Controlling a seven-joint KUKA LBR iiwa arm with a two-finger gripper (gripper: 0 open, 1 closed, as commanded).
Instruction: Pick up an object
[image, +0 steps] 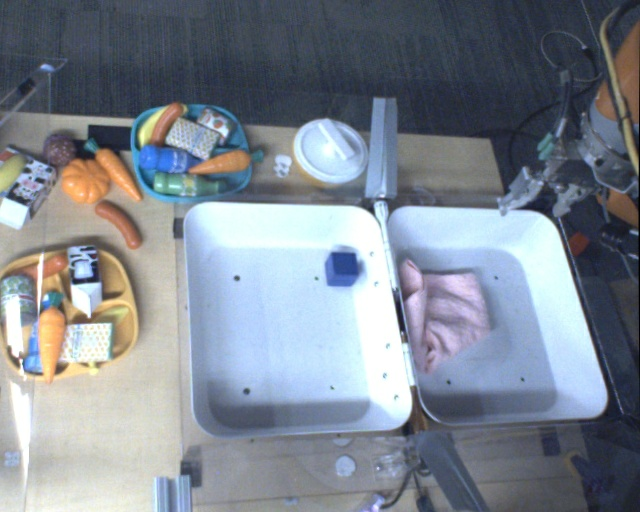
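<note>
A small blue cube (342, 268) rests on the floor of the left bin (280, 400), near its upper right. A crumpled pink cloth (446, 310) lies in the right bin (520, 390), against its left wall. My gripper (538, 194) hangs over the far right corner of the right bin, well above and to the right of the cloth. Its two fingers are spread apart, open, with nothing between them. Behind it the arm's orange band shows at the frame's right edge.
On the bench to the left stand a blue bowl (190, 152) of toy food and a yellow plate (66, 312) with more toys. A toy pumpkin (84, 180), carrot and sausage (120, 224) lie loose. A white lidded cup (331, 150) sits behind the bins.
</note>
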